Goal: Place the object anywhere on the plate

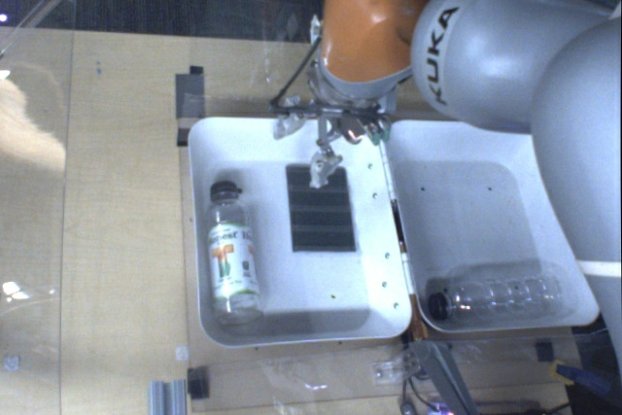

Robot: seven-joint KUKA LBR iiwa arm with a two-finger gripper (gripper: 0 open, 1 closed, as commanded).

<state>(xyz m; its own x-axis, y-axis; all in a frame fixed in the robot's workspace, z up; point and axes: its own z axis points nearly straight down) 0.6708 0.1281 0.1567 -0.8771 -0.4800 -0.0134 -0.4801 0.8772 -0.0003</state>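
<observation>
Flanking the dark plate [321,209], a labelled bottle [231,253] lies left

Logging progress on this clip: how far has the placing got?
Done: nothing visibly. The small bottle lies in the left bin, beside the dark plate, not on it. In hand: the gripper is at the plate's far edge. Left: getting an object onto the plate.
</observation>
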